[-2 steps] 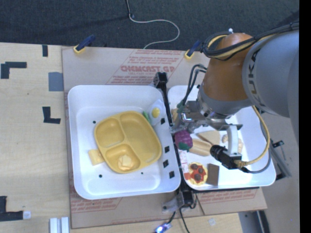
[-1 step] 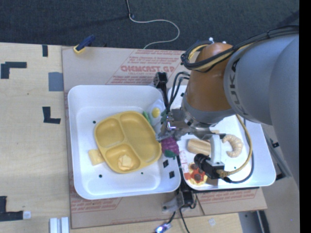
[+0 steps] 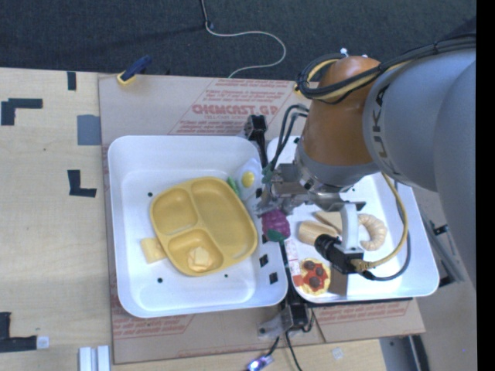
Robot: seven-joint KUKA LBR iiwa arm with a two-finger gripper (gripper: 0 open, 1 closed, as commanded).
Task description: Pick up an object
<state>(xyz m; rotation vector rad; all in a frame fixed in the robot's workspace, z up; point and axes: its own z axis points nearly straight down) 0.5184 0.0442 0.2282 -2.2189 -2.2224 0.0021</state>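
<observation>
My gripper (image 3: pixel 272 205) hangs over the wall between the two bins, below the orange wrist band. Right under it sits a purple object (image 3: pixel 275 224), close to the fingers; whether it is gripped I cannot tell. A yellow divided tray (image 3: pixel 203 224) lies in the left bin (image 3: pixel 128 207) with a pale yellow piece (image 3: pixel 201 258) in its lower compartment. A yellow block (image 3: pixel 151 250) lies left of the tray. A clear item with a yellow spot (image 3: pixel 247 178) rests at the tray's upper right.
The right bin (image 3: pixel 414 277) holds a tan croissant-like piece (image 3: pixel 373 231), a beige stick (image 3: pixel 319 233) and a small pizza-like toy (image 3: pixel 313 277). The arm covers much of the right bin. A blue and yellow clip (image 3: pixel 133 69) lies on the bench at the upper left.
</observation>
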